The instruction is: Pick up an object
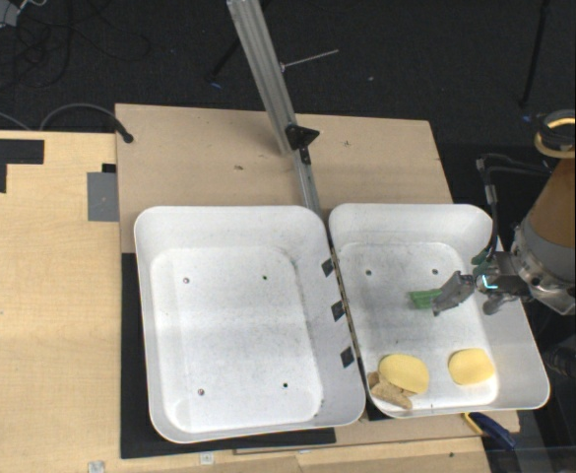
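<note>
Sitting along the near edge of the right bin (524, 363) are two yellow lumps (404, 371) (472, 366) and a tan scrap (394, 394) just beside the left one. Further back, the arm (553, 235) leans in from the right, orange band above a grey wrist, gripper (445, 299) low over the bin floor and angled left. A green piece (425, 298) lies at its tip; grasped or merely touched, I cannot tell. Left bin (160, 264) alongside, a metal rail (268, 77) beyond.
</note>
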Robot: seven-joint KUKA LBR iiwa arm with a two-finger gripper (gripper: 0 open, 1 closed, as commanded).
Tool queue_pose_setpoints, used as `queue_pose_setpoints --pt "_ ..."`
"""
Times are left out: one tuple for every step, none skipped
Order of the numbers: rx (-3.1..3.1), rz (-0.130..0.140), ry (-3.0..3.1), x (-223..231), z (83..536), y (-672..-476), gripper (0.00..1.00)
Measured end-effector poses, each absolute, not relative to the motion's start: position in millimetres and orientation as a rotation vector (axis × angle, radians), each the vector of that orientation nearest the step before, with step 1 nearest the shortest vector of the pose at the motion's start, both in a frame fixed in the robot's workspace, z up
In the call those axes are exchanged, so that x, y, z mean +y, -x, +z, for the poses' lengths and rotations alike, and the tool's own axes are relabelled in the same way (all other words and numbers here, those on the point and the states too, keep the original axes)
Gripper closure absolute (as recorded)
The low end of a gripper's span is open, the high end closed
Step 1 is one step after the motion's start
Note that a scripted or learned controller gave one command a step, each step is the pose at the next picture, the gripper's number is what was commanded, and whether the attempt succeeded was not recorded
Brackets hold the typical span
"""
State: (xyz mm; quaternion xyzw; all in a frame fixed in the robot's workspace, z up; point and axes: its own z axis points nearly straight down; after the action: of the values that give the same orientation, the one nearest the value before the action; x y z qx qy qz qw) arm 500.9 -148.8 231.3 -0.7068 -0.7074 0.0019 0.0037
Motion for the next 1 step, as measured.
queue_pose_setpoints --pt "-2.217 0.002 2.222 -149.8 233.3 -501.5 0.0"
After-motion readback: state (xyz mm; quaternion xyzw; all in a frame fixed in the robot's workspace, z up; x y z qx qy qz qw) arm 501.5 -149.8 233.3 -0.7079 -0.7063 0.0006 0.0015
